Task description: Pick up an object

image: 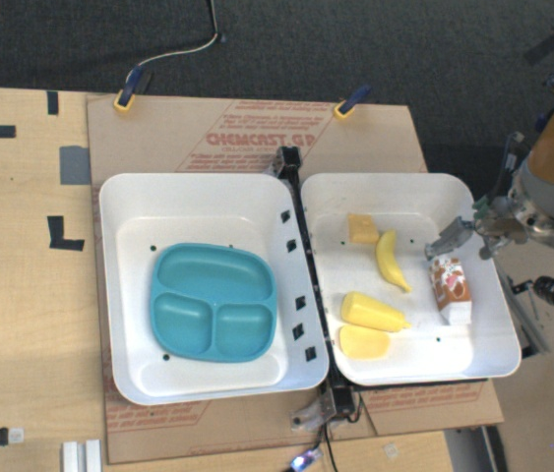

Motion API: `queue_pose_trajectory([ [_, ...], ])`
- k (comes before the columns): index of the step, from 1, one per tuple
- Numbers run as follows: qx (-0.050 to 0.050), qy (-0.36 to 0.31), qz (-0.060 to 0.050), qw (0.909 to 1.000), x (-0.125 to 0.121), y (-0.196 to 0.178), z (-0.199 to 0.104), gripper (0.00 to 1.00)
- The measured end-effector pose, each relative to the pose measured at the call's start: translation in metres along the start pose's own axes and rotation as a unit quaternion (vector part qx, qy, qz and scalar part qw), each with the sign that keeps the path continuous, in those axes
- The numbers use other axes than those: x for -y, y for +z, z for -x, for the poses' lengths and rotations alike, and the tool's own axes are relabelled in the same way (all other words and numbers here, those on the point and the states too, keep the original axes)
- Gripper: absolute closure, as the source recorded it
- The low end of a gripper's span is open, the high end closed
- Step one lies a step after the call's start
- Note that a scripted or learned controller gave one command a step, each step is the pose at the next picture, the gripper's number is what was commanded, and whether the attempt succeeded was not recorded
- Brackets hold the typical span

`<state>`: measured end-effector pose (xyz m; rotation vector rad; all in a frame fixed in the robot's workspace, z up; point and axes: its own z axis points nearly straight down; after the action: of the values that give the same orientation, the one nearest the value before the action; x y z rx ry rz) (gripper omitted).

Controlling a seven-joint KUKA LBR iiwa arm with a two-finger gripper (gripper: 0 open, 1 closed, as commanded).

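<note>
In the right bin [409,190] lie a yellow banana [390,261], a small yellow block [362,229], a yellow wedge [373,312] and a flat yellow piece [364,343]. A red-and-white carton [451,291] lies near the bin's right wall. My gripper [467,236] hangs over the bin's right rim, just above the carton's upper end, fingers spread open with nothing between them. One finger [447,239] points down-left toward the carton.
The left bin [129,205] holds a teal divided plate [214,301]. A black divider with clips [298,264] runs between the bins. Cardboard lies under both bins, with clamps at the back. The arm's wrist [542,180] stands at the right edge.
</note>
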<state>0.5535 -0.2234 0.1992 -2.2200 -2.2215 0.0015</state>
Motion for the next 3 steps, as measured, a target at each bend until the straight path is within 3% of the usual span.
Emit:
queue_pose_trajectory([
  [1, 0.004, 0.001, 0.007, 1.0, -0.019, 0.088, 0.003, 0.0],
  [3, 0.009, 0.0, 0.02, 0.9998, 0.039, 0.098, 0.005, 0.0],
])
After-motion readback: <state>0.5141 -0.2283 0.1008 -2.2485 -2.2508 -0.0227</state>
